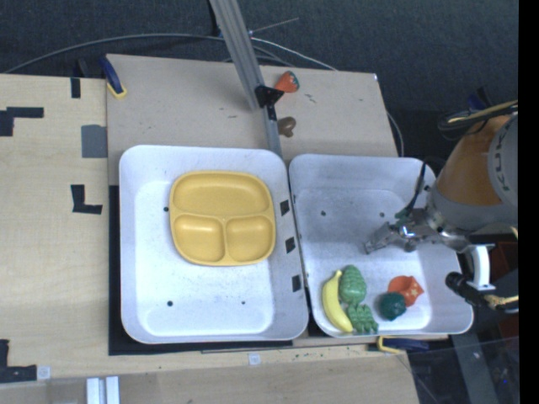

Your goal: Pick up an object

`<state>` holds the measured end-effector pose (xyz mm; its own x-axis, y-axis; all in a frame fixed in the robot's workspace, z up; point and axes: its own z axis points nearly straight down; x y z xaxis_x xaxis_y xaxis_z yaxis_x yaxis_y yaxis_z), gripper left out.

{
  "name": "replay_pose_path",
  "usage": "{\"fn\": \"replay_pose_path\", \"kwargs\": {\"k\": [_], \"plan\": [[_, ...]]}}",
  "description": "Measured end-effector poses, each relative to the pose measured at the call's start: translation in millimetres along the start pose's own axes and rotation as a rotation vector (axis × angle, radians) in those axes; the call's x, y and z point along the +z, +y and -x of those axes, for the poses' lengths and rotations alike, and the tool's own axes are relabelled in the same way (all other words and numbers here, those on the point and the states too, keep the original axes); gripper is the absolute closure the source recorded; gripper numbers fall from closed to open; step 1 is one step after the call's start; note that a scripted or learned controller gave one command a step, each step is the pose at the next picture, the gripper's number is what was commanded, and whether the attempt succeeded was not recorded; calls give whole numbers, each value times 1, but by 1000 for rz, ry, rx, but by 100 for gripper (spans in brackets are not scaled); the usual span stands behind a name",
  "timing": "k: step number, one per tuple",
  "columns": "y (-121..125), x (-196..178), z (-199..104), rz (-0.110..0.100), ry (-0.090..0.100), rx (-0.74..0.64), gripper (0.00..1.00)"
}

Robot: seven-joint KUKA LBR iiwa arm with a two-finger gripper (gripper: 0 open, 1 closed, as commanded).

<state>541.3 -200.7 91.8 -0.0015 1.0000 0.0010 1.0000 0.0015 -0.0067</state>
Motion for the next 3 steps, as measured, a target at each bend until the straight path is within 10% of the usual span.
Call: {"fn": "replay_pose_path", "kwargs": {"k": [1,3], "plan": [[1,-13,0,3,0,-1,100],[4,-115,-1,12,-3,-1,100]]}}
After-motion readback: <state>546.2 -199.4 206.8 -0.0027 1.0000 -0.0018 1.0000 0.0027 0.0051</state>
